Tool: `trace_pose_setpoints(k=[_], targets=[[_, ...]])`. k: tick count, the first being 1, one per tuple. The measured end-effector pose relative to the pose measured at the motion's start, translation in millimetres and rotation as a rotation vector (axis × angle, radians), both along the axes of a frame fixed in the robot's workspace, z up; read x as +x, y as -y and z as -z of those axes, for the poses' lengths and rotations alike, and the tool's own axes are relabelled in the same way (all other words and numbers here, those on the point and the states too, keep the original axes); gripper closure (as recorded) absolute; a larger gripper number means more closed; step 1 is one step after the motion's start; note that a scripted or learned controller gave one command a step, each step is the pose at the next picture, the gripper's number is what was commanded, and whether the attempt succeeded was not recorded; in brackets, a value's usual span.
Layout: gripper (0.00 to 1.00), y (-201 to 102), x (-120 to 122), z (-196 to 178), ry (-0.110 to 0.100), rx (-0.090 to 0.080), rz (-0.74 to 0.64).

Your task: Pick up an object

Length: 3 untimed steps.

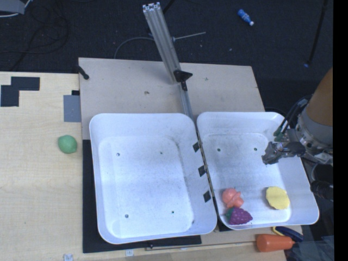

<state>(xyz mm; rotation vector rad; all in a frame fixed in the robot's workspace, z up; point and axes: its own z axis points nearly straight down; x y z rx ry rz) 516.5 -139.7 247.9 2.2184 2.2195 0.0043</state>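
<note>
Two white bins side by side on a bench; the gripper (270, 156) hovers over the right bin (239, 129).
Finger state: cannot tell. The yellow object (278, 198), orange object (232, 197) and purple object (239, 216) lie near the front wall; a grasp there may hit it.

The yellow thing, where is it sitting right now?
The yellow object lies in the right bin, near its front right corner, to the right of the pink object and purple object.

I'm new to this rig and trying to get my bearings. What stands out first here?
Bright toys cluster at the right bin's near edge: an orange-pink piece, a purple grape bunch and a yellow piece. The gripper hovers above that bin's right side. A green ball sits on the bench far left.
</note>
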Motion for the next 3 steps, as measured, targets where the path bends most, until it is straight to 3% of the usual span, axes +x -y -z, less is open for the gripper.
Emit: trace_pose_setpoints(k=[3], targets=[[1.00, -125.4, 54.0, 25.5, -0.005, 0.000, -0.001]])
